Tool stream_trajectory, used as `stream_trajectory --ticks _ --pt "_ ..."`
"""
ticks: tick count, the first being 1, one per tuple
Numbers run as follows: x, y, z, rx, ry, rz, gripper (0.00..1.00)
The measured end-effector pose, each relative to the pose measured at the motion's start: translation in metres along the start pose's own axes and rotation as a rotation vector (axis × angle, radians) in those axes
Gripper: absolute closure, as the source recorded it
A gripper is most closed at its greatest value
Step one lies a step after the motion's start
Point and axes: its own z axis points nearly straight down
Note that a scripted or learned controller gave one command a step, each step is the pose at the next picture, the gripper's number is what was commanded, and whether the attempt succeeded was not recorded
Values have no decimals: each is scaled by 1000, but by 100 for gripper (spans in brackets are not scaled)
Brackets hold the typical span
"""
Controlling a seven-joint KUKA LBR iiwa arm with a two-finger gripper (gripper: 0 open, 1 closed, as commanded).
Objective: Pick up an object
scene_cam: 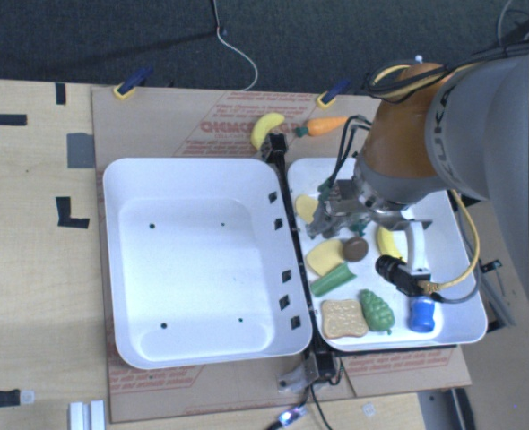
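Clutter risk: gripper (341, 215) low in right bin (457, 334), can't tell its state or if it holds anything.
Nearest first: cracker (343, 318), green pod (333, 279), yellow piece (325, 257) just under it — crowding could make it nudge, miss.

White bins (121, 186) hold a blue cup (421, 315), green pepper (333, 279), and tan cracker (343, 318).

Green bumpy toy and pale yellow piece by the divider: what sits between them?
In the camera view, the green stick lies between the green bumpy toy and the pale yellow piece, touching the yellow piece's lower edge.
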Motion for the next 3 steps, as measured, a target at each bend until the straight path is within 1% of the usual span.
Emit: stream_trajectory --ticks 1,2,3 --pt "8 -35 -5 15 -5 18 100" --pt "9 61 7 7 -7 16 100" --pt "25 117 -130 -7 -6 15 100"
